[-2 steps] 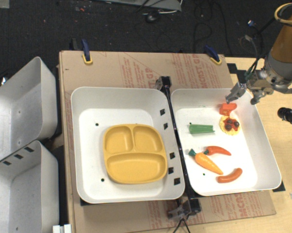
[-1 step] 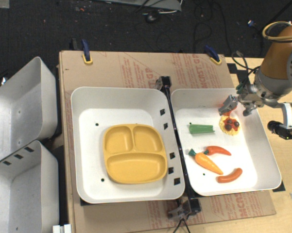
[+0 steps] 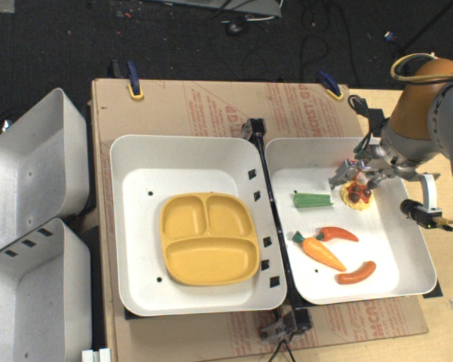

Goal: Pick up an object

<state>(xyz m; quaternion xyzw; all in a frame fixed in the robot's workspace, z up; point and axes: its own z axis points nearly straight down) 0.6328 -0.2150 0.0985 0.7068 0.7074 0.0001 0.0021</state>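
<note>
The gripper (image 3: 357, 178) hung over the far part of the right bin (image 3: 414, 281), reaching in from the right below the arm's orange band (image 3: 420, 100). Whether its fingers were parted or closed could not be told, nor whether they had hold of anything. Directly under it lay a small red and yellow toy (image 3: 356, 195), partly covered by the gripper. Just to the left of that lay a green block (image 3: 312, 199). Nearer the camera were a red pepper (image 3: 338, 234), a carrot (image 3: 320, 252) beside it, and a sausage (image 3: 356, 272) close to the bin's front wall, each apart from the gripper. The left bin (image 3: 136, 277) held a yellow divided plate (image 3: 209, 238). Both bins rested on a brown board (image 3: 181, 104).
</note>
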